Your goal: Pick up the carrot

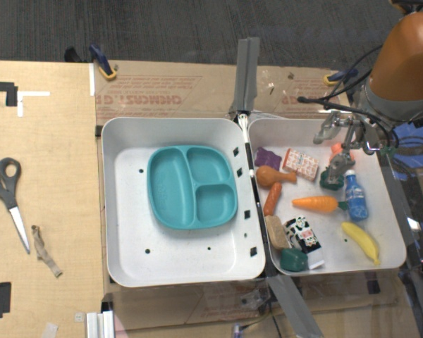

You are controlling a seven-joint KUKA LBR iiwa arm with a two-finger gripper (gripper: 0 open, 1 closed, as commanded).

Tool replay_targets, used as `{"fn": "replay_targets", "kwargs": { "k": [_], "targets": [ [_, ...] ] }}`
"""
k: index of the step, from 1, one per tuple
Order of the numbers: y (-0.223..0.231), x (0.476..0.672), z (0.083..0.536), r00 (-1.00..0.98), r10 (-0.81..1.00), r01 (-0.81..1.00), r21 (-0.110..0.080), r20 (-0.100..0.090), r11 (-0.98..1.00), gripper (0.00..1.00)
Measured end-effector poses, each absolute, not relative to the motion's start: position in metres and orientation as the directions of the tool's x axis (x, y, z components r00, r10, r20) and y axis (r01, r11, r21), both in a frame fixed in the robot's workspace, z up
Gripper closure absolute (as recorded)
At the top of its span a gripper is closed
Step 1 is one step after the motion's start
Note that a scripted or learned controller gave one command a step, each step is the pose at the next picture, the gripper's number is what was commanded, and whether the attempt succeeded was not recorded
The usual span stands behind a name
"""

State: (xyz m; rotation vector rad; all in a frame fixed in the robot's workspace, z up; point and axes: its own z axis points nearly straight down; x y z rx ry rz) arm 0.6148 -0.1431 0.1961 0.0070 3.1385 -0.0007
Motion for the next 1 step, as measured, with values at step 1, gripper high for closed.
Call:
{"fn": "replay_targets", "kwargs": {
  "k": [1],
  "targets": [
    [-0.1314,0.5662,0.0989,-1.000,-0.007,-0.007,0.000,-0.001,1.000,0.00]
  ]
}}
